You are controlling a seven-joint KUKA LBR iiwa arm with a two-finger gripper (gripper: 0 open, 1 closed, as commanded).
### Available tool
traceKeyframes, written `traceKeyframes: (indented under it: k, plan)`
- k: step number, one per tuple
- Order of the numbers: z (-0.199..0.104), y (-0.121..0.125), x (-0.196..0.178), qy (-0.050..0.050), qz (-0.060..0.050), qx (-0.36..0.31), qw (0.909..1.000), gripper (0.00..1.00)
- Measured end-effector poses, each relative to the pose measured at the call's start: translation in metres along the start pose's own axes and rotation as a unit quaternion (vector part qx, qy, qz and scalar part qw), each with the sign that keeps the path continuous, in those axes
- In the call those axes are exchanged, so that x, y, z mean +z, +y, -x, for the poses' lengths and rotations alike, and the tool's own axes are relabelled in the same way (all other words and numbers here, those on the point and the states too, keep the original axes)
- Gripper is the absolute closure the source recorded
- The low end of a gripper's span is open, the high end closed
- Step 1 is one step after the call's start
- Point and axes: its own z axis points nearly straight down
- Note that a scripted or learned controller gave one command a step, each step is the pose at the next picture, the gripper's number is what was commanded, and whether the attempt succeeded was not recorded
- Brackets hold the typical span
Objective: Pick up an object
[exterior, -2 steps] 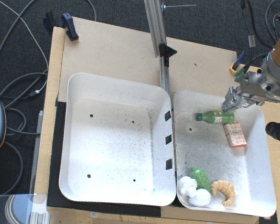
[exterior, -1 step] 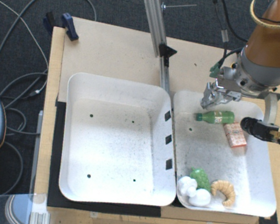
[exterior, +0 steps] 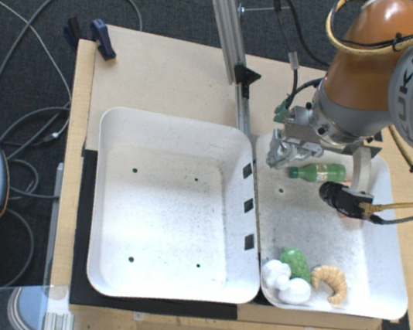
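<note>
Reaching in from three o'clock, the gripper (exterior: pixel 281 155) hangs over the far end of the right bin (exterior: pixel 379 260) — whether its jaws are released or clenched I cannot tell. A green bottle (exterior: pixel 317 172) lies just beside it at three o'clock. A croissant (exterior: pixel 332 282), green toy (exterior: pixel 296 261) and white object (exterior: pixel 285 282) cluster at the bin's six o'clock corner — well apart from the gripper.

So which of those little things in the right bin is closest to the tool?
The green bottle, lying on its side right beside the tool. The white lump, green toy and croissant sit at the bin's near edge.
</note>
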Motion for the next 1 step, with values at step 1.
traceKeyframes:
  k: [1]
  plan:
    - [-0.0489,-0.0017,0.0088,0.0,0.0,0.0,1.0,1.0]
